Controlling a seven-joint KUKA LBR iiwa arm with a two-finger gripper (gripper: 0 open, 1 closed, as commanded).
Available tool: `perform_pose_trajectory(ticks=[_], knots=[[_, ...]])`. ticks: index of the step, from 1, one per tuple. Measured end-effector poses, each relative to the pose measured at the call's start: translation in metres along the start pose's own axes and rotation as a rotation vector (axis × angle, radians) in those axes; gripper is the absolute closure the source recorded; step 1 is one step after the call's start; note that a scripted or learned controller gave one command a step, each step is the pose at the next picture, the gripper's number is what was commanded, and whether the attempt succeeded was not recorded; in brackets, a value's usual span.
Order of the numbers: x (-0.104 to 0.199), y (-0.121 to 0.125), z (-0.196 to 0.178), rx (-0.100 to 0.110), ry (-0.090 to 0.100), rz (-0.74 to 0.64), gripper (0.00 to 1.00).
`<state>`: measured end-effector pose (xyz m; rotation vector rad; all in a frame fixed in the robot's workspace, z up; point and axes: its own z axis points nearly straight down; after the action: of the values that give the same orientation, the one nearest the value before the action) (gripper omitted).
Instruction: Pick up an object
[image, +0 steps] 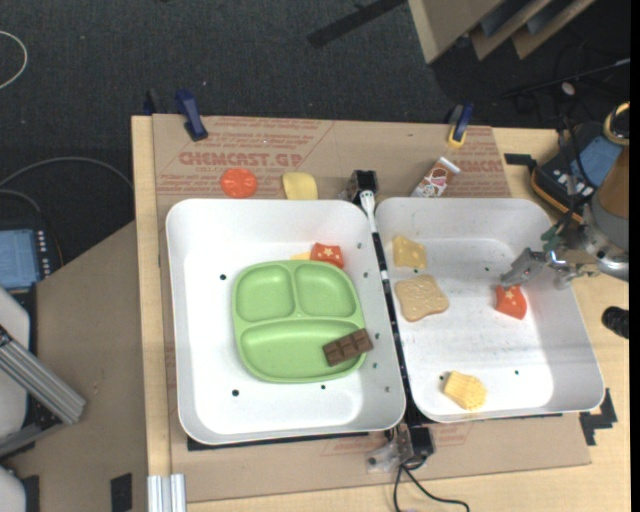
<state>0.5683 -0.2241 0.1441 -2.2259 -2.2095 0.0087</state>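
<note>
My gripper (535, 272) hangs over the right side of the right bin (560, 395), with its two fingers spread open and nothing between them. A red wedge-shaped piece (511, 301) lies on the bin floor just below and left of the fingertips, apart from them. The same bin also holds a tan bread slice (421, 297), a pale yellow piece (408, 252) and a yellow ridged piece (464, 389). In the left bin (200, 300) a brown chocolate bar (348, 348) rests on the rim of a green divided plate (290, 320), and a red piece (327, 254) lies behind the plate.
Behind the bins, on the cardboard, lie an orange item (238, 182), a yellow item (299, 185) and a small packet (435, 180). Blue clamps (190, 115) (458, 125) grip the back edge. The raised wall between the bins (385, 300) runs down the middle.
</note>
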Motion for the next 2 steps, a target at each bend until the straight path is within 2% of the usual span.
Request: perform_pose_trajectory(ticks=[1, 2], knots=[[0.046, -0.007, 0.063, -0.002, 0.004, -0.01, 0.0], [0.043, -0.005, 0.049, -0.011, -0.001, -0.007, 1.0]])
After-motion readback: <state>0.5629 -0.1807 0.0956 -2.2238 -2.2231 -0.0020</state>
